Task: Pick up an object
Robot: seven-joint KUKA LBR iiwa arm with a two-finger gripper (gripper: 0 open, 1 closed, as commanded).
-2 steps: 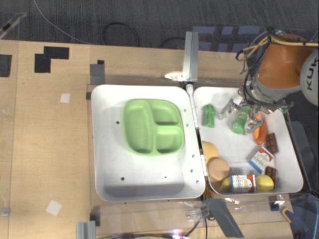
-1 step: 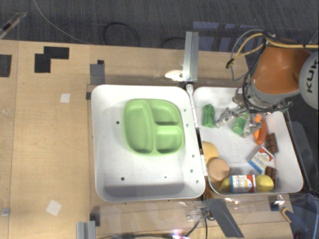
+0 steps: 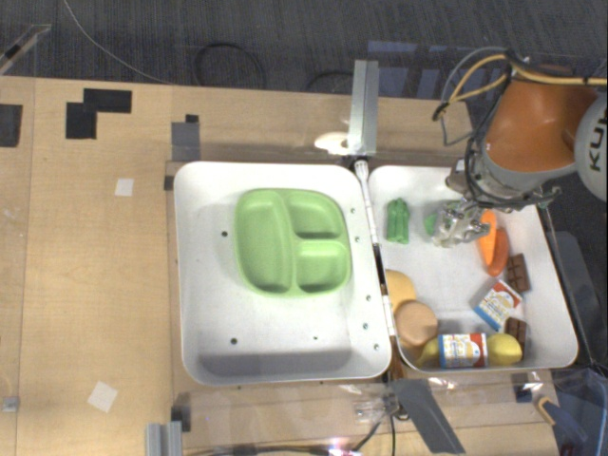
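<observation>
The arm reaches down into the right bin point(image 3: 560, 283) with its orange band above the wrist, and the gripper point(image 3: 458, 224) hangs over the bin's upper middle. Just right of the gripper lies an orange carrot-shaped piece point(image 3: 490, 245). A small green piece point(image 3: 431, 223) shows at the gripper's left side. Further left a green toy point(image 3: 397, 221) lies on the bin floor. I see nothing clearly between the fingers.
The left bin point(image 3: 204, 331) holds a green divided plate point(image 3: 290, 241). The right bin's lower part holds a tan round piece point(image 3: 415, 321), a yellow-ended jar point(image 3: 471, 350), a small carton point(image 3: 498, 305) and brown chocolate pieces point(image 3: 518, 274). A metal post point(image 3: 365, 103) stands behind the bins.
</observation>
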